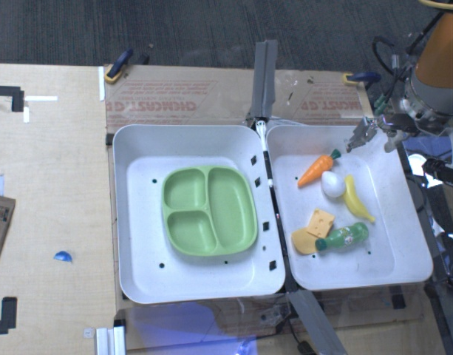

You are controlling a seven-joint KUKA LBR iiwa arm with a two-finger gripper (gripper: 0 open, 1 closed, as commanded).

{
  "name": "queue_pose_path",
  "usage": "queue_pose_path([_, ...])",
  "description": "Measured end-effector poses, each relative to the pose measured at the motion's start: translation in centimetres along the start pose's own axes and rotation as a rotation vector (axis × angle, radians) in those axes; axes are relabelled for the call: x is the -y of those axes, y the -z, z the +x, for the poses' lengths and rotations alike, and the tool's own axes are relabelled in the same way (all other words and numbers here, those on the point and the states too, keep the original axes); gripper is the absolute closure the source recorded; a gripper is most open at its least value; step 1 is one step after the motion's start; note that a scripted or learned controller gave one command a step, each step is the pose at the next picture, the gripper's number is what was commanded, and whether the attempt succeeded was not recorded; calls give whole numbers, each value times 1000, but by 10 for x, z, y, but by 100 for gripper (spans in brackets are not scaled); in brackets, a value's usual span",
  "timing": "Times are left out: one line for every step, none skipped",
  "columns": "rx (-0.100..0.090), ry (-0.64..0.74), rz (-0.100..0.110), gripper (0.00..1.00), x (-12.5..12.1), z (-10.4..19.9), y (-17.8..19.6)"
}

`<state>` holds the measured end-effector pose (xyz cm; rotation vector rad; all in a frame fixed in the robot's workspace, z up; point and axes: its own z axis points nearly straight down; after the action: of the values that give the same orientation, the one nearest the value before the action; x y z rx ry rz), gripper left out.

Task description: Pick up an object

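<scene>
two shallow white bins sit side by side on the desk [41,198], seen from above at a slant. the left bin [134,220] holds a green divided plate [210,211] with three compartments, lying flat near its middle, bare white floor all round it. the right bin [403,235] holds the loose things, gathered toward its centre: a carrot [317,168] lying on a slant with its green top toward the far right, a white egg [332,184] touching the carrot's lower side, a banana [356,199] just right of the egg, a cheese wedge [321,222] below them, a green bottle [343,237] on its side, and a flat yellow-orange piece [304,242] at the bottle's left end. the bin's near right corner and far left corner are open floor. the jaws [374,133] hang over the far right edge of the right bin, apart from the carrot; whether they are open or closed i cannot tell.
</scene>
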<state>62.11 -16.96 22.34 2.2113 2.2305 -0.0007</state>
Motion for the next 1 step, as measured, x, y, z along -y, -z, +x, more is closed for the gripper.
queue_pose_path([1,28,-4,0,0,-2,-132])
